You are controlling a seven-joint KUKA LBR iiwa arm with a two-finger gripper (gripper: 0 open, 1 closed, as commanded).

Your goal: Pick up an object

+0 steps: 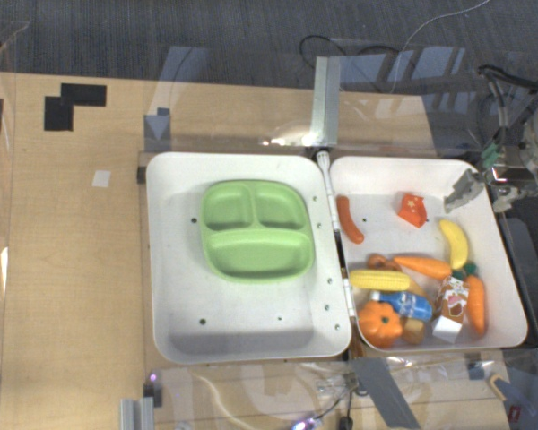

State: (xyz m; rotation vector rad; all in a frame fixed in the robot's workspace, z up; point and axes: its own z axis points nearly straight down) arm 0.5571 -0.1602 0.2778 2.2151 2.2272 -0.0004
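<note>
At the near edge of the right bin (511,330) toys lie crowded together: an orange pumpkin (380,322), a blue can (412,306) just beside it, a small white carton (448,316) and a carrot (476,304) standing along the right wall. A little farther in lie a corn cob (379,280) and a second carrot (421,264), then a yellow banana (455,242) toward the right. A red sausage (350,219) lies along the left wall, and a small red-orange block (412,209) sits alone in the bare far half of the bin. In the left bin (170,240) a green divided plate (255,229) rests near the middle. Both bins stand on the wooden table (63,267). The arm comes in from the right at the far right corner of the right bin; its gripper (464,189) hangs over that corner, slanted down toward the left, apart from every toy. Whether it is open or closed I cannot tell, and nothing is seen in it.
</note>
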